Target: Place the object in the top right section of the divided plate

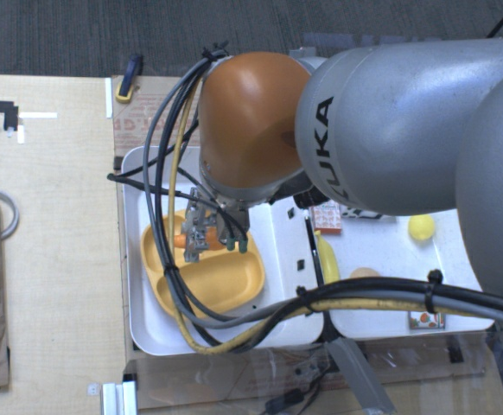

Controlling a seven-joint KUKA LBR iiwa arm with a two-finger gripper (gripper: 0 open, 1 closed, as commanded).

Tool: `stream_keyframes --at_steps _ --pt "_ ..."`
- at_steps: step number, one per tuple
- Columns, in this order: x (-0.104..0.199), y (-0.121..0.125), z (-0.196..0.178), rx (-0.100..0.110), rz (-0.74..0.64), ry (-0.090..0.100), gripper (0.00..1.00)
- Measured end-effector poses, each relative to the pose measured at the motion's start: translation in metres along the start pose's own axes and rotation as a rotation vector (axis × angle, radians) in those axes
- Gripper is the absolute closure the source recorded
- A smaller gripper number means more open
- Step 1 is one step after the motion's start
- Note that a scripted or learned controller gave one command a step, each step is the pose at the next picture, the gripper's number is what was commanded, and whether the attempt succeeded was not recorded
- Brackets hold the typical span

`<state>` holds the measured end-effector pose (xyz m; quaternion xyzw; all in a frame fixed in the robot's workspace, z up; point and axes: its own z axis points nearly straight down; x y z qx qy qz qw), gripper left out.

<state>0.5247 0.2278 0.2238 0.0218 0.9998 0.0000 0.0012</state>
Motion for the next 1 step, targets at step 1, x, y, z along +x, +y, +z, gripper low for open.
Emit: stream_keyframes --at_steps 1 --pt "-0.0393 -0.1148 -0.1655 0.001 -0.14 -0.001 1.0"
